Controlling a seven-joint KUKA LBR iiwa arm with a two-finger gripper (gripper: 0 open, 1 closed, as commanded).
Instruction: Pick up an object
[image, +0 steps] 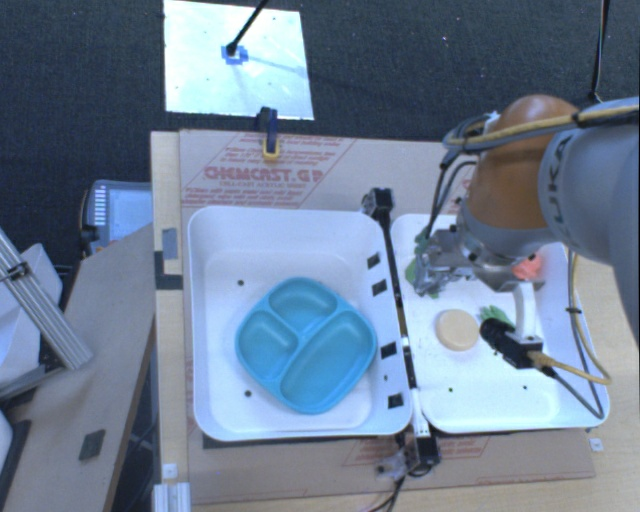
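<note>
My gripper (428, 274) hangs low over the far left part of the right bin (500, 405), close to the divider between the bins. Something small and greenish (430, 288) shows right at its tip; I cannot tell whether it is held. A tan round disc (458, 329) lies in the bin just to the front right of the gripper. A green leafy piece (495, 316) sits beside the disc, and an orange piece (529, 267) peeks out from under the arm's wrist.
The left bin (230, 250) holds a blue divided plate (305, 343). Black clips (388, 290) run along the divider between the bins. A black part with a yellow cable (518, 348) hangs from the arm over the right bin. The grey and orange arm (545, 170) covers the bin's far right.
</note>
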